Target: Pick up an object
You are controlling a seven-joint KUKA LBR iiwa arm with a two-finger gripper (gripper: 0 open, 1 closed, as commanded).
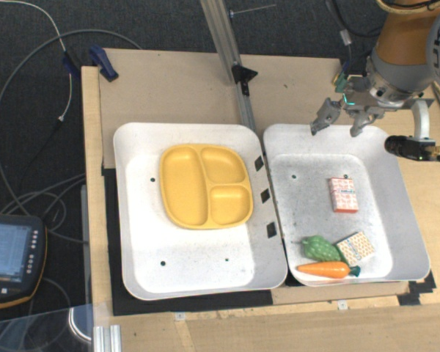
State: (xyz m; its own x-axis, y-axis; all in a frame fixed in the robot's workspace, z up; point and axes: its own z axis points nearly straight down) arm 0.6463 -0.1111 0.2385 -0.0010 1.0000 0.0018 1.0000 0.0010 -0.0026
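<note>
The right bin (396, 196) holds a small pink box (343, 194) near its middle. Toward its near edge lie a green toy vegetable (320, 248), a patterned tan box (356, 248) and an orange carrot (324, 270). My gripper (342, 122) hangs over the far rim of the right bin, well back from the pink box. Its two fingers are spread apart, with nothing between them.
A yellow divided plate (205, 185) sits in the left bin (139, 218). A metal post (221, 28) rises behind the two bins. A black fitting (407, 147) juts in at the right bin's far right rim. Cables and a pendant (11, 259) lie off the bench at left.
</note>
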